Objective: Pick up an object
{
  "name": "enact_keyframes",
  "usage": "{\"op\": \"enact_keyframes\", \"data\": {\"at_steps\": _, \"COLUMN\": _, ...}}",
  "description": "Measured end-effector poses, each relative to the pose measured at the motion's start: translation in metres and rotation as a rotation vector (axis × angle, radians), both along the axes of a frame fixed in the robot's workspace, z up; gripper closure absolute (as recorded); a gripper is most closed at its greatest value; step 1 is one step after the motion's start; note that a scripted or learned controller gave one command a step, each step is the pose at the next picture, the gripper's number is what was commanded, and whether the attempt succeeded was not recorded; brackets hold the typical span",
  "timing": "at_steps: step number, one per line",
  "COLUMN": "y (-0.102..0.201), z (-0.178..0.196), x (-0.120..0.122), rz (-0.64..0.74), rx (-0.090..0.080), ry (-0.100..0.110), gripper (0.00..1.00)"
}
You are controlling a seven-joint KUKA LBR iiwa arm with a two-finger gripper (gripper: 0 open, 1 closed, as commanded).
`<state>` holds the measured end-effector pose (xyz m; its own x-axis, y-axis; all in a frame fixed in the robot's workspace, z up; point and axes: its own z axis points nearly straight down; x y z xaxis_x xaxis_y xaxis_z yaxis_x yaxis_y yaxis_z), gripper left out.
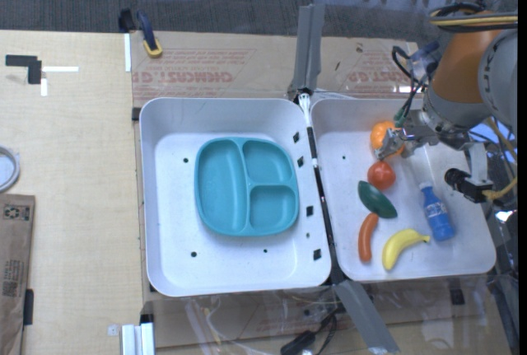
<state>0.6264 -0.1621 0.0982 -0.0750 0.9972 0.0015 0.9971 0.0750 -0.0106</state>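
Observation:
The right bin (346, 149) holds an orange fruit (380, 133) at its back, with a red tomato (380, 174) just in front of it. A dark green leaf-shaped piece (377, 200), an orange-red chili (367, 236), a yellow banana (403, 246) and a blue bottle (436, 215) lie nearer the front. My gripper (400, 139) hangs low at the orange fruit's right side, touching or nearly touching it. The grey arm with its orange band (461, 65) reaches in from the right above it.
A teal divided plate (247, 184) lies in the middle of the left bin (152, 205). A raised divider (309, 131) separates the two bins. Black cables and a fitting (465, 180) hang over the right bin's right side.

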Motion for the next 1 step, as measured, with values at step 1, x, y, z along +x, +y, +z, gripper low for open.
{"op": "enact_keyframes", "data": {"at_steps": 1, "y": 0.0762, "z": 0.0932, "x": 0.0325, "rz": -0.131, "rx": -0.003, "ry": -0.009, "gripper": 1.0}}
